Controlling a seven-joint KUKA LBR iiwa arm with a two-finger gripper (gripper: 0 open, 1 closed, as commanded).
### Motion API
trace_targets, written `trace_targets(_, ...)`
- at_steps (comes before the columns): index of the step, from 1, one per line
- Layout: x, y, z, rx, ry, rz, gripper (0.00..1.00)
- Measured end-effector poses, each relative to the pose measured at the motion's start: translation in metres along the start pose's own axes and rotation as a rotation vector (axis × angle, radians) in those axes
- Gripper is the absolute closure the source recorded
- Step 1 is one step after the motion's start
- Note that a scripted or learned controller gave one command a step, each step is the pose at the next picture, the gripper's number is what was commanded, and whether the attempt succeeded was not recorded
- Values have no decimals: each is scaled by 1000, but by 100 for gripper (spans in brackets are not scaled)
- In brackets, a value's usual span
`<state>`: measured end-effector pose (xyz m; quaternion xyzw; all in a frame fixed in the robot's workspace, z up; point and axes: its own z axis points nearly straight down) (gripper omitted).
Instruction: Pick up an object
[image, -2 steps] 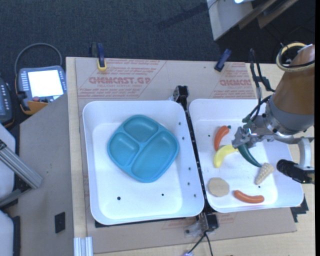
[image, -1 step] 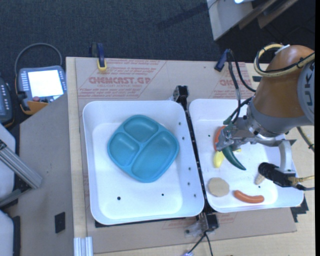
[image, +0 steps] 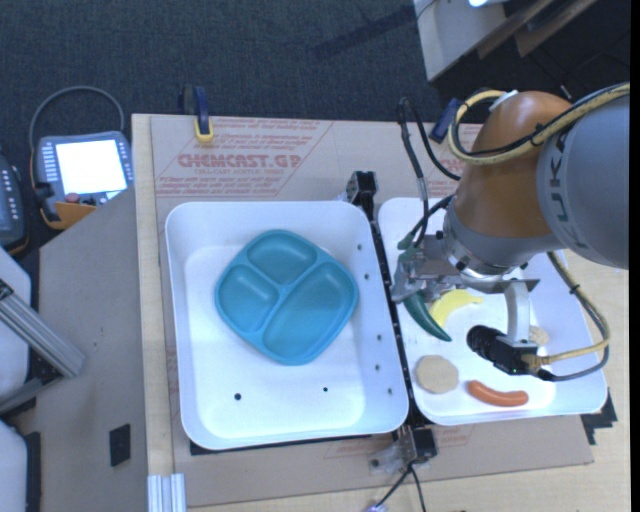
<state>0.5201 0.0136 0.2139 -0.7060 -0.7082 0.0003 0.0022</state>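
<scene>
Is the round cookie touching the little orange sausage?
Apart. The camera view shows bare white bin floor between the round cookie and the orange sausage.

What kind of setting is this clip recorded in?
Probably a robotics lab bench: two white bins clamped on a board, toy food such as a sausage, and a teach pendant lying at the side.
</scene>
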Motion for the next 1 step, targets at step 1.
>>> trace_targets(1, 47, 9, 2, -4, -1, -3, 100)
